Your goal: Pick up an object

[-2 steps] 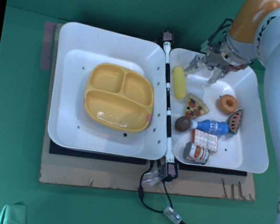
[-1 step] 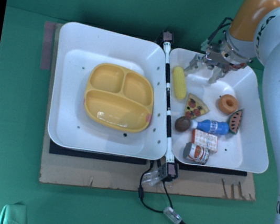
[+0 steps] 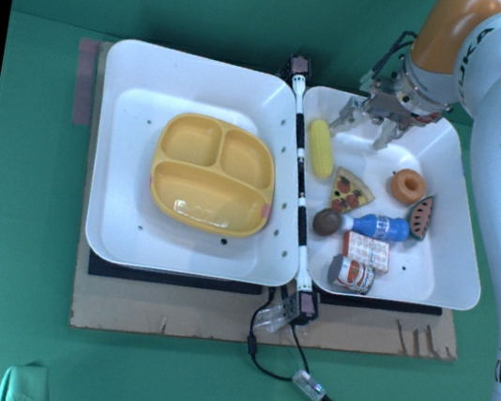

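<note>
**Camera view: corn nearest the pincer, lying at its 7-8 o'clock**

Camera view, right bin: the corn cob (image 3: pixel 321 148) looks like the likeliest pick. It lies by the bin's left wall, just beside the divider rail (image 3: pixel 296 183), w/ its long axis running approx 12-to-6 o'clock, tipped slightly toward 11-5. From the gripper (image 3: pixel 371 123) it sits at approx 7-8 o'clock, near but apart. The pincer hangs released over the bin's top edge, fingers spread, nothing between them.

Going outward: pizza slice (image 3: pixel 350 192) at the corn's 5 o'clock, close. Donut (image 3: pixel 408 186) at the gripper's 5 o'clock, on its own w/ bare floor round it. Further toward 6 o'clock it's crowded: brown ball (image 3: pixel 327 222) touching the blue bottle (image 3: pixel 379 227), watermelon slice (image 3: pixel 421 217) at the bottle's far end, can (image 3: pixel 350 273) and small packet (image 3: pixel 368 251) below.

Judgement: the tight side is the corn's left, wall + rail. Its right side is open floor, so fingers should close across the cob, i.e. 9-3 o'clock. The left bin (image 3: pixel 137 81), holding the yellow tray (image 3: pixel 212 174), doesn't matter here.
</note>
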Robot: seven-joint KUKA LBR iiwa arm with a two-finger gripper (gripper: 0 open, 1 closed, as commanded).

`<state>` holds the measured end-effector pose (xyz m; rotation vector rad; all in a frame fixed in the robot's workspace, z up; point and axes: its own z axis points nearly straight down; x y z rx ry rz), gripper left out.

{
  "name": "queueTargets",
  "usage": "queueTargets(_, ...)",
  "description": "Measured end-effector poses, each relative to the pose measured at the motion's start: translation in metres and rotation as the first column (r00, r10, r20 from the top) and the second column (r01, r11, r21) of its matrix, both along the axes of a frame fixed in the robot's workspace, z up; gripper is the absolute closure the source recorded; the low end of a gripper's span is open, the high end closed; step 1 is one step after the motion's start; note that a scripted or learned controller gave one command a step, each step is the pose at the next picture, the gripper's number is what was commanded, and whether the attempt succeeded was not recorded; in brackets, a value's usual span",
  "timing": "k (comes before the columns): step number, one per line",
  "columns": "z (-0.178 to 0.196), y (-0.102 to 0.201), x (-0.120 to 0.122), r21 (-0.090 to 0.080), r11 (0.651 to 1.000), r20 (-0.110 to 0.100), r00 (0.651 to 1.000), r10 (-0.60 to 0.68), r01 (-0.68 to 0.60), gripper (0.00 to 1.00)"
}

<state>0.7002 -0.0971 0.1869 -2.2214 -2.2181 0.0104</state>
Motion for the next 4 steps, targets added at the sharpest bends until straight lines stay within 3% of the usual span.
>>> queueTargets(1, 0.018, 0.002, 0.003, 0.005, 1.0, 0.009, 1.0, -0.002, 0.002, 1.0)
queueTargets(2, 0.019, 0.0, 0.003, 0.001, 1.0, 0.008, 1.0, -0.002, 0.002, 0.0)
queueTargets(3, 0.0, 0.001, -0.017, -0.004, 1.0, 0.02, 1.0, -0.005, 0.005, 0.0)
queueTargets(4, 0.0, -0.001, 0.0, 0.0, 1.0, 0.0, 1.0, 0.001, -0.001, 0.0)
